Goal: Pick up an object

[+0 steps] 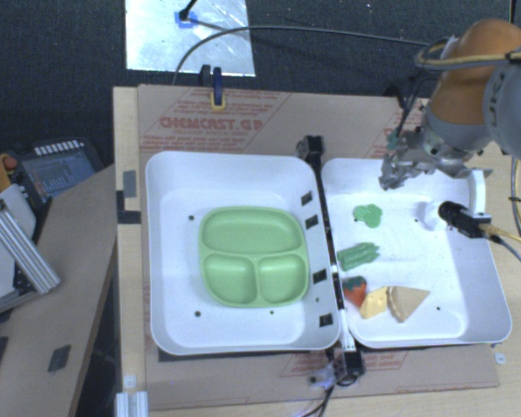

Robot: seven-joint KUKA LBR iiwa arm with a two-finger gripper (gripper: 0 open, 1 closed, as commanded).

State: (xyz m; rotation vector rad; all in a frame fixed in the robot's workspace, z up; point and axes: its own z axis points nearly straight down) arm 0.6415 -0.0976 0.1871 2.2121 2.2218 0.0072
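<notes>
Approach step: the gripper [393,179], its opening impossible to judge and nothing visibly held, hovers above the right bin [482,272], needing descent toward the green broccoli piece [367,215].

Both bins are white: the left bin [169,233] and the right bin [469,294]. The left bin holds a pale green divided tray [250,254]. In the right bin lie a bright green lumpy piece [367,215], a darker green ridged piece [358,254], a red-orange piece [354,290], a yellow piece [374,303] and a tan wedge [406,301]. The arm [478,76] is grey with an orange band; the gripper [395,176] is grey. The board [217,120] under the bins is light brown with red lettering. The floor mat [52,50] is dark blue-black, bearing a silver sheet [191,24] with blue tape [185,20].
</notes>
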